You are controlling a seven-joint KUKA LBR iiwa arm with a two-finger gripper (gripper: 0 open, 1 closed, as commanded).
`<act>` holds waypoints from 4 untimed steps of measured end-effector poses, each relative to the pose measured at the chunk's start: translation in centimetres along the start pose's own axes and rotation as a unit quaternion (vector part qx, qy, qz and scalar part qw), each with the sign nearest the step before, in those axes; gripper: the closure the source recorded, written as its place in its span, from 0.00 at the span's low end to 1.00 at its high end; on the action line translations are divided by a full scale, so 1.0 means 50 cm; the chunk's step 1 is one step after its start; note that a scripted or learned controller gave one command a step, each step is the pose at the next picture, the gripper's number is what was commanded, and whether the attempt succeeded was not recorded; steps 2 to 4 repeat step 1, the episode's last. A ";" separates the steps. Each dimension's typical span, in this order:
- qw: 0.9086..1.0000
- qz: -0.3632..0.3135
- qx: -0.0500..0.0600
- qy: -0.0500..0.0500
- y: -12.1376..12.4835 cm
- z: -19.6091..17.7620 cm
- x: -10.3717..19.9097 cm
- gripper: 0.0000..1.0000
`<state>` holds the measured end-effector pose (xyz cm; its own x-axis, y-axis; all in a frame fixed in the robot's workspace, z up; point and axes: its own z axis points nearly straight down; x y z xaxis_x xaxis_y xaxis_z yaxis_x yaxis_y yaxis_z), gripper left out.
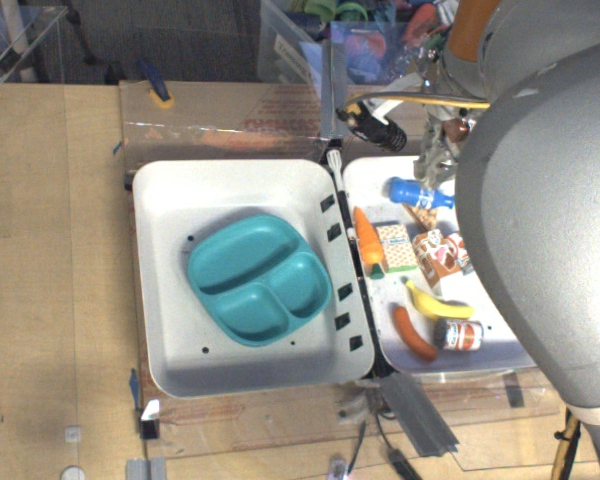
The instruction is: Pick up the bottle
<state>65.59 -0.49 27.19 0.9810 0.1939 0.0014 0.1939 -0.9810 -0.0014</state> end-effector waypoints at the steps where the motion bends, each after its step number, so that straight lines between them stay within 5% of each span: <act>1: 1.000 0.001 0.000 0.000 0.003 -0.018 0.000 1.00; 4: 1.000 0.001 0.000 0.000 0.003 -0.018 0.000 1.00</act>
